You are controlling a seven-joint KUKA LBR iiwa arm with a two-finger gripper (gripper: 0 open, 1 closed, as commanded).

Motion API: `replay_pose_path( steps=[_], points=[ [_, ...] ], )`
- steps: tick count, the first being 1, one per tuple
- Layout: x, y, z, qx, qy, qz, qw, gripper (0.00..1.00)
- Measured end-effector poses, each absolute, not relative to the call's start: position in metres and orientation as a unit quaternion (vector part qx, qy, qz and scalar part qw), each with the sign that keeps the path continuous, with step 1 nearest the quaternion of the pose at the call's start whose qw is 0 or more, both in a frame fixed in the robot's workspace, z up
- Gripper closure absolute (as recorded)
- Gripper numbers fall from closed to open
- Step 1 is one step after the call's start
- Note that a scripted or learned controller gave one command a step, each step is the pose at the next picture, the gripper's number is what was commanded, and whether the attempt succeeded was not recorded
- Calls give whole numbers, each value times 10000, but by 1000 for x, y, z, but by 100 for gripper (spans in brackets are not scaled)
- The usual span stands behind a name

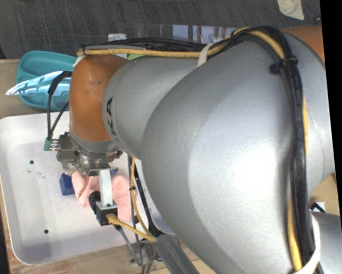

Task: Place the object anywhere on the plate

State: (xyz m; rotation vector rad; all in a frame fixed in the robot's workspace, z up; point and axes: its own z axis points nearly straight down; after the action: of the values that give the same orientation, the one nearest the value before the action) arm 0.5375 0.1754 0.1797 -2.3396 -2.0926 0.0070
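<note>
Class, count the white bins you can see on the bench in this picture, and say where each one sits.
1 is plainly seen: the white bin at the left, below the teal object. The arm covers the bench to the right, so a second bin may be hidden beneath it.

The arm (pixel 220 146) blocks everything from twelve round to six o'clock. In the left bin (pixel 18 178), the floor toward nine o'clock lies bare; a blue block (pixel 66 184) and pink object (pixel 123 195) crowd the wrist (pixel 91 153).
</note>
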Motion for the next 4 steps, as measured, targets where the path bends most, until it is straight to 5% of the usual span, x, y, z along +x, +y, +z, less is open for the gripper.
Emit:
replay_pose_path(
  steps=[2,4],
  points=[
    [619,67,191,-7175,-6966,13,11,100],
    [584,101,167,-7394,-6732,20,13,100]
  ],
)
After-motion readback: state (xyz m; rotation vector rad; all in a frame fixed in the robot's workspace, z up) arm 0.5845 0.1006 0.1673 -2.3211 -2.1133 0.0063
